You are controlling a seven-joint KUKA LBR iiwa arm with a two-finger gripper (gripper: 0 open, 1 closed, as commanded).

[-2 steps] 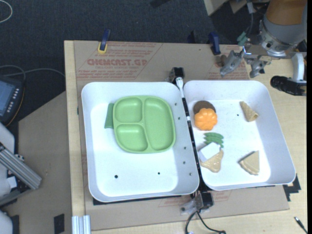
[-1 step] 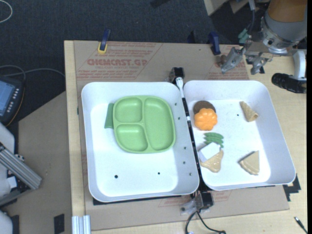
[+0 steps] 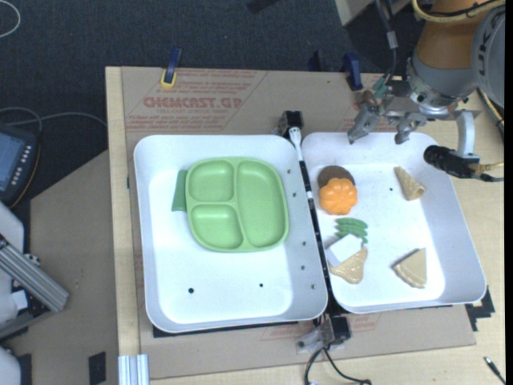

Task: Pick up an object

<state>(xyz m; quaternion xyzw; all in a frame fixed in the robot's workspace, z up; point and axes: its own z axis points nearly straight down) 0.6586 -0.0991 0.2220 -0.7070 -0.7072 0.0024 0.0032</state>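
In the right bin [image 3: 449, 215] lie several small food items: an orange pumpkin-like piece [image 3: 337, 196] on a brown disc [image 3: 336, 175], a green leafy piece [image 3: 353, 228], a tan wedge [image 3: 349, 268] by a white bit, another tan wedge [image 3: 411, 268], and a tan slice [image 3: 409, 184]. My gripper [image 3: 377, 131] hangs over the bin's far rim, apart from all of them. Its two fingers stand spread, with nothing between them.
The left bin [image 3: 160, 279] holds a green divided plate [image 3: 236, 203]. A black clip [image 3: 292, 123] sits where the bins meet at the back. Blue and yellow clamps [image 3: 170, 69] hold the cardboard base. A black cable part [image 3: 449, 160] hangs by the right bin's far right.
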